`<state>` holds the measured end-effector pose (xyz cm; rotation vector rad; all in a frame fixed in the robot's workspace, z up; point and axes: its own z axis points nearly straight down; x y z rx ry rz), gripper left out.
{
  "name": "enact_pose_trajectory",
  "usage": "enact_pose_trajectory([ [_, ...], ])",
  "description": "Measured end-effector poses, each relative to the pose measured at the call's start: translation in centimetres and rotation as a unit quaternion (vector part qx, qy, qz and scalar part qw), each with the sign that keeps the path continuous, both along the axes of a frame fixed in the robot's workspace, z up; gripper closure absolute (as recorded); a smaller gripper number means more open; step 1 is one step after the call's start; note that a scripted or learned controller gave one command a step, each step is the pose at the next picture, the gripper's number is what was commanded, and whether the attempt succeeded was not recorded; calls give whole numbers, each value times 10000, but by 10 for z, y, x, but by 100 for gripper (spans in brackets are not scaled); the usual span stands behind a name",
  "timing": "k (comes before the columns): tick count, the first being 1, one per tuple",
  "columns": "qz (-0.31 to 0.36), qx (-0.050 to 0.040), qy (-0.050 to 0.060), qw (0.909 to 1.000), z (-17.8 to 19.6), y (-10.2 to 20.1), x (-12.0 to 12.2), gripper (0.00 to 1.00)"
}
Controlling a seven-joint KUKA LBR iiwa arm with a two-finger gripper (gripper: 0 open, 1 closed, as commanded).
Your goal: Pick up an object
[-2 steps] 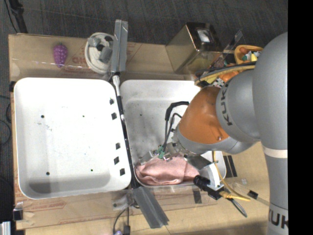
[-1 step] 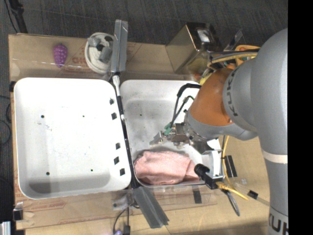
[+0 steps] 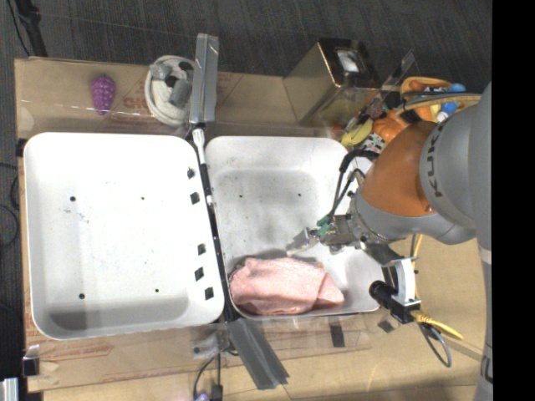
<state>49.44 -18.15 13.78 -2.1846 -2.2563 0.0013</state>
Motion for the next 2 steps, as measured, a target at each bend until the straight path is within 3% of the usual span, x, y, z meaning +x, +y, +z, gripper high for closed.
enact_pose_trajectory([
  [1,277,11,-14,9996,-45,-13,-16,0],
  [2,298,14,-12,9996,-35,-13,-15,100],
])
